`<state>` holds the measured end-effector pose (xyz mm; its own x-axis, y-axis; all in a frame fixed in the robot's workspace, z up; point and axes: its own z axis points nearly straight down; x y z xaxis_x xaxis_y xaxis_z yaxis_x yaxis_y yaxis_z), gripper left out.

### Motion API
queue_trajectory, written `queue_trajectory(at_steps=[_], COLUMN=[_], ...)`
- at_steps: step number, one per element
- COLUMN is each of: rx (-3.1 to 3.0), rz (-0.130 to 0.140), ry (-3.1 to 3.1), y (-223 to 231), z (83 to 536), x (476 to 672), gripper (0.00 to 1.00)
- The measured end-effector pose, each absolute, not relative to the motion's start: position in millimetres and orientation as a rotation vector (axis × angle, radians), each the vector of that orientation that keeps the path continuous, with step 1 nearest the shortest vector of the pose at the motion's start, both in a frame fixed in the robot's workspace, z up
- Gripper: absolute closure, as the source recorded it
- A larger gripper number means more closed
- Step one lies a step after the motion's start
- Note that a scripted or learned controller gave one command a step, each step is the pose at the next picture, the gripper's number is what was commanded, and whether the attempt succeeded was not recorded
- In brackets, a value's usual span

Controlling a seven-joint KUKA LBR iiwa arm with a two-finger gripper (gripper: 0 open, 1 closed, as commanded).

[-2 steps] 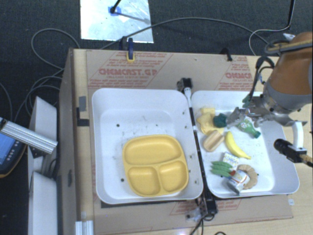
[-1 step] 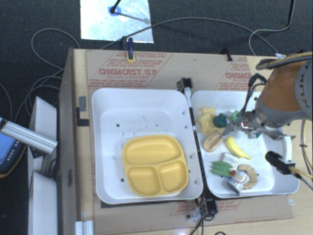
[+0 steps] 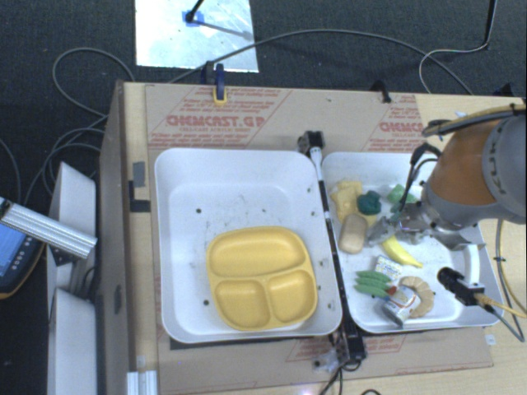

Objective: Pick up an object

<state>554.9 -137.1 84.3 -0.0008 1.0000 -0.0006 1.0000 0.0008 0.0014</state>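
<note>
While over the right bin (image 3: 473, 315), end effector (image 3: 401, 223) beside banana (image 3: 402, 252)

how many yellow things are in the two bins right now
3 I can make out: the divided yellow tray in the left bin; a pale yellow lump and a small banana in the right bin. The arm may hide others.

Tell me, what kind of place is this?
Probably a robot lab test bench: an arm reaches over two white bins, one holding toy food and the other a yellow tray, with cables across the floor.
</note>
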Motion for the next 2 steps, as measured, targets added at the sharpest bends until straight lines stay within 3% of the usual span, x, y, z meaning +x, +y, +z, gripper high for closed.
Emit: queue_trajectory(at_steps=[1,2], rx=[2.217,2.215], rz=[0.003,0.006], ry=[2.222,2.224], y=[-136.9,-65.7], z=[95.0,185.5], x=[555.7,581.9], gripper=[1.0,1.0])
